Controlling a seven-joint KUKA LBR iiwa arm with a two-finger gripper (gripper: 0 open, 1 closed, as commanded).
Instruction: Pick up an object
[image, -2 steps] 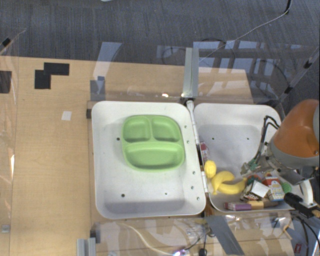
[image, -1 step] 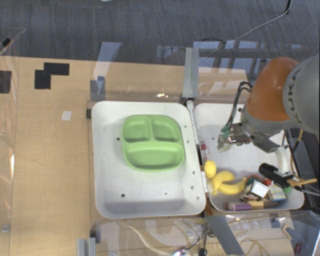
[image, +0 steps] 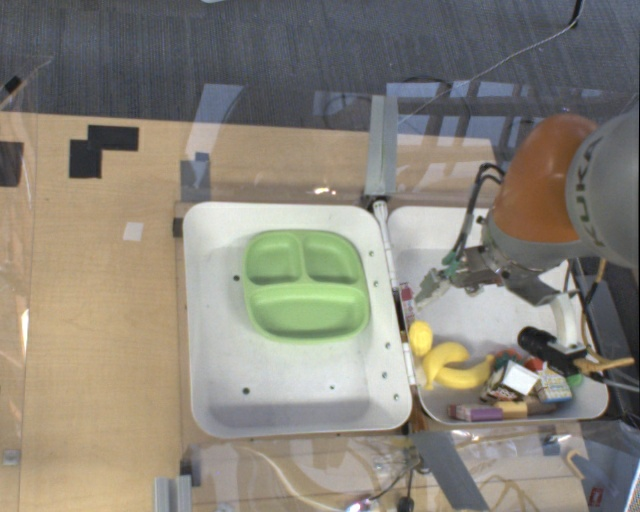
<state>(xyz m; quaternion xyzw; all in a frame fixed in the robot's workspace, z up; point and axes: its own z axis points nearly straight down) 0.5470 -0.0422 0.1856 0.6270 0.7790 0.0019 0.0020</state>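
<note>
So far, nothing has been picked up, as far as I can see. The grey robot arm with the orange band (image: 560, 190) reaches in from the right, over the right white bin (image: 440, 225). Its two-finger gripper (image: 438, 283) hangs above a bare part of that bin, near the wall between the two bins. The tool looks a little open, and nothing sits between its tips. The things to pick lie lower down in the same bin: a yellow toy banana (image: 455, 368), a small round yellow lemon (image: 420, 335) touching it, and a pile of small boxes and pens (image: 525, 390) beside them. The left white bin (image: 210, 300) has a green plastic plate with three parts (image: 303, 283) lying flat in it. I think the arm must go down to one thing, close on it and lift it.
</note>
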